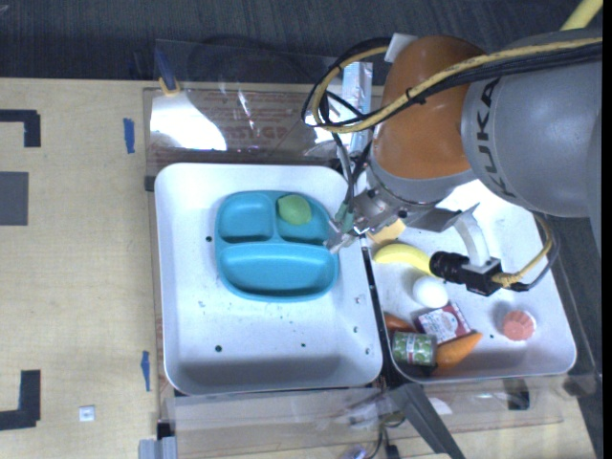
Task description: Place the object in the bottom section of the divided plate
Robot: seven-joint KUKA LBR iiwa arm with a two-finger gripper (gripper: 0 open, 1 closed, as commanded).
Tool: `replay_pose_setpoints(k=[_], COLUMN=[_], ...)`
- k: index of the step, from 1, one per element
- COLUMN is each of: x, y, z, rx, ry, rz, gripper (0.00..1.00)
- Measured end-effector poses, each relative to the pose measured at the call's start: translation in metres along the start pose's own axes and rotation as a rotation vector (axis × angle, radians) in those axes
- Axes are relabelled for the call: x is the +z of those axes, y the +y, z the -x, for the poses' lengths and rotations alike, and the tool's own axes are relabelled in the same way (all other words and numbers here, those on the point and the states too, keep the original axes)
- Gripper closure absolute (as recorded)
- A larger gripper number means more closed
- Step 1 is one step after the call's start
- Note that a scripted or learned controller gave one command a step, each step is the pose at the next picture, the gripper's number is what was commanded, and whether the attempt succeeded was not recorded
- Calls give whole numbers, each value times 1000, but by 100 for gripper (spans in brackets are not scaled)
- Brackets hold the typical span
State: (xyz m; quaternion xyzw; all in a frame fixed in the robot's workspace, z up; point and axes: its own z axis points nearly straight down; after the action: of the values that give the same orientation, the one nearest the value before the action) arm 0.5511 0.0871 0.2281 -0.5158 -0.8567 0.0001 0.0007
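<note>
Camera view: looks down at a slant on a wooden surface [67, 285] that carries two shallow white bins side by side.
Left bin [191, 352]: holds a blue divided plate [273, 242] lying flat near its upper middle.
Divided plate: two small sections along the top, one wide section along the bottom; the wide bottom section shows bare blue.
Green object [294, 208]: a rounded, pale green piece sitting in the upper right section of the plate, apart from the bottom section.
Arm [535, 113]: grey with an orange band [421, 113], coming in from the right and covering much of the upper part of the right bin.
Claw [352, 226]: low over the divide between the two bins, just beside the plate's right edge and near the green object; whether it is spread or closed cannot be told, and nothing can be seen held in it.
Right bin [550, 347]: holds a yellow banana-shaped item [402, 254], a white egg-shaped item [428, 293], a small red packet [442, 323], an orange carrot-shaped item [457, 348], a green can [413, 348] and a pink round item [517, 325].
Cables [335, 94]: black and yellow, looping above the wrist.
</note>
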Motion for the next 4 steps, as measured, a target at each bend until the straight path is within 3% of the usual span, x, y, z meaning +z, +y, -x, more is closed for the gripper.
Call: replay_pose_setpoints(k=[1,2,3,4], x=[-1,-1,-29,11], y=[65,65,40,66], z=[12,12,10,-48], rx=[-9,-9,-32,-165], ry=[-2,-2,-2,1], rz=[3,4,3,-2], gripper=[100,0,0,0])
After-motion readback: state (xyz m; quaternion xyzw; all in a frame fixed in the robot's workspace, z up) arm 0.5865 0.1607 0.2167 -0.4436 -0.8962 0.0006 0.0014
